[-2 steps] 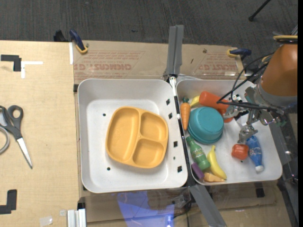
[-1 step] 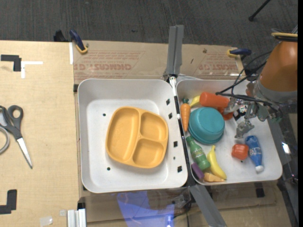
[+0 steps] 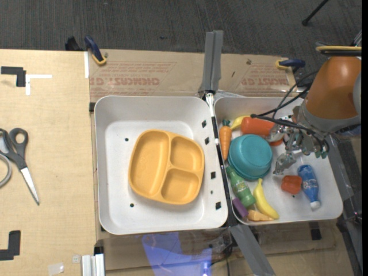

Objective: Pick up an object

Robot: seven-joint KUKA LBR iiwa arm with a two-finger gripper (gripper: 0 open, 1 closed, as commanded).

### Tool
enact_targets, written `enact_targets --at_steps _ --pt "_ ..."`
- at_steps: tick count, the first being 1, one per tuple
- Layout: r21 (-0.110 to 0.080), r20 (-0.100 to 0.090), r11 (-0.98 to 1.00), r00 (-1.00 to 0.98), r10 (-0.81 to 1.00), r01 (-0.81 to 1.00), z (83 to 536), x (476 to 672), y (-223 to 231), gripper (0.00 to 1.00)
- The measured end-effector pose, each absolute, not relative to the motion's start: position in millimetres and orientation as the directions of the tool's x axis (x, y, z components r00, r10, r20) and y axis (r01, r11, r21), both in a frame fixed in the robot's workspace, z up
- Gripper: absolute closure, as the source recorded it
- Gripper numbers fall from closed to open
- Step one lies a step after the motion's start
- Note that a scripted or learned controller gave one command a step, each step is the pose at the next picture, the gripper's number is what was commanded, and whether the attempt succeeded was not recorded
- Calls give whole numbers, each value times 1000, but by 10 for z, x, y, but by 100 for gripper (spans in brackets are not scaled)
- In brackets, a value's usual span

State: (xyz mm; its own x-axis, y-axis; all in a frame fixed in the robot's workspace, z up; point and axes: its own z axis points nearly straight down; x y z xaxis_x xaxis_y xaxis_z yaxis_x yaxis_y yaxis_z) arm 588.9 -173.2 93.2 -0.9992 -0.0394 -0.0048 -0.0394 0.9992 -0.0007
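Note:
The right bin (image 3: 328, 211) holds a teal bowl (image 3: 250, 155), a small carrot (image 3: 225, 140), an orange-red pepper (image 3: 257, 125), a banana (image 3: 263, 200), a green toy vegetable (image 3: 241, 190), a purple piece (image 3: 239, 210), a small red object (image 3: 291, 183) and a blue bottle (image 3: 309, 186). My gripper (image 3: 286, 161) hangs low in this bin, just right of the teal bowl and just above the red object. Nothing is visibly in its grasp. The arm's orange band (image 3: 336, 88) sits over the bin's back right corner.
A yellow three-compartment plate (image 3: 167, 167) lies in the left bin (image 3: 109, 154). Scissors (image 3: 20, 157) rest on the wooden bench at far left. A metal divider post (image 3: 213, 62) stands between the bins at the back.

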Motion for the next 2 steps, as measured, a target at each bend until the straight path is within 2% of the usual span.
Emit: enact_targets --at_steps 1,2 --pt "-3 -7 1000 -1000 -6 -6 935 5068 -1464 0" --pt "-10 -14 1000 -1000 -5 -5 1040 5087 -1499 100"
